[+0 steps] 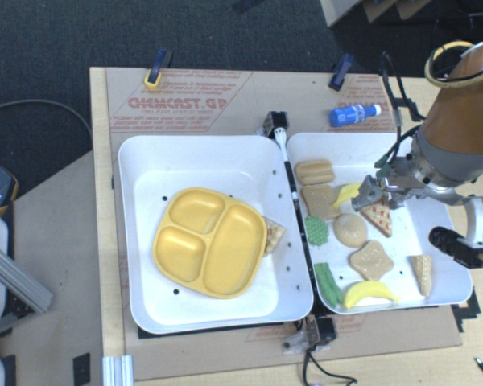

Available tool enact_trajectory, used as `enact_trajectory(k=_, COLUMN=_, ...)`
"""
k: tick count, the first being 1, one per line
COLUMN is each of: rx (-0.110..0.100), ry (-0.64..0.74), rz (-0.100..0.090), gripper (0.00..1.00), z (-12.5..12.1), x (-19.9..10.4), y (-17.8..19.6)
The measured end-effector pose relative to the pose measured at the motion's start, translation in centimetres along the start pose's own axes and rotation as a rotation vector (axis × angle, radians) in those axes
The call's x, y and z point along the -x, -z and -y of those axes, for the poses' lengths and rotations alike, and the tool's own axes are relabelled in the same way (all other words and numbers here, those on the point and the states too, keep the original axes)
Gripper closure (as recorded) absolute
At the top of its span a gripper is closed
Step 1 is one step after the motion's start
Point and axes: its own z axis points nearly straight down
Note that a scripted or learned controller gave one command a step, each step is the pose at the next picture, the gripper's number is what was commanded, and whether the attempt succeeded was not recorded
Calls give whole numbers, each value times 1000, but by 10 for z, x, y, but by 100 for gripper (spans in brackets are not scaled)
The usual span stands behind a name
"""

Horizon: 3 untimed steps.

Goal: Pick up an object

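1. The gripper (370, 197) hangs low in the right bin (451, 292), just beside a yellow piece (346, 193) and a toast-like triangle (379, 218); whether it is released or clenched cannot be told.
2. The play food lies loose in that bin, each piece a candidate to lift: a bread roll (314, 170), a green ridged round (316, 231), a banana (369, 294) and a pale cookie (350, 231).
3. The left bin (145, 296) bears a yellow divided plate (208, 241), probably a drop-off spot.
4. The tabletop (177, 103) board reads "CHEMCAST GP" in red. A blue bottle (354, 115) lies behind the bins, its label too small to read.
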Motion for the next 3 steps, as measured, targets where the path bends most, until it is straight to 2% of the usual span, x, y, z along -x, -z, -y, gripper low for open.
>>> enact_trajectory(k=1, rx=0, ry=0, rz=0, gripper=100, z=2, x=-61, y=-3)
enact_trajectory(k=3, rx=4, ry=0, rz=1, gripper=100, z=-4, x=-154, y=0)
